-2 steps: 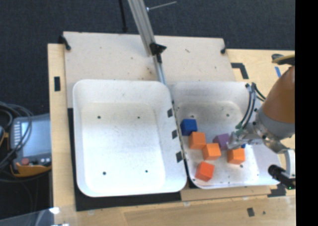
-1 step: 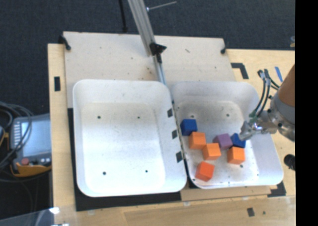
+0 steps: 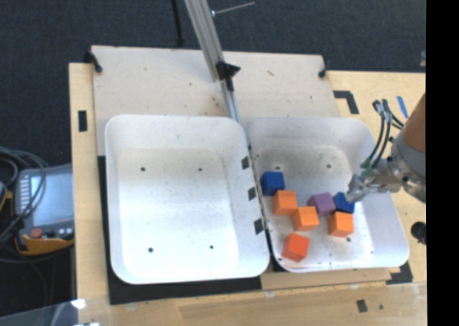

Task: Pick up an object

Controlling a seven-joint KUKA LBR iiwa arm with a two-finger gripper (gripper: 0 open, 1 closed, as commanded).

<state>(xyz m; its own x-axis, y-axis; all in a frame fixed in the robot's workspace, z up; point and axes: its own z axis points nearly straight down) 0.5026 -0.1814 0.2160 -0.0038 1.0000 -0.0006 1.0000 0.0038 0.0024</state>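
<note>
Pale bench [image 3: 82, 174] sitting on dark carpet, my gripper [image 3: 356, 192] hovering in the right bin [image 3: 387, 246] (grip state unclear), touching a blue cube [image 3: 344, 205], orientation unreadable, beside purple cube [image 3: 324, 202].

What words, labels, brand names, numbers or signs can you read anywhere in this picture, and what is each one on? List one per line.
None can be read.
Grey device with a screen, left of the bench: its display is too blurred to read.
Blocks in the right bin, such as the blue block and the purple block: plain coloured faces, no print.
Left bin: dark specks, no writing.
</note>
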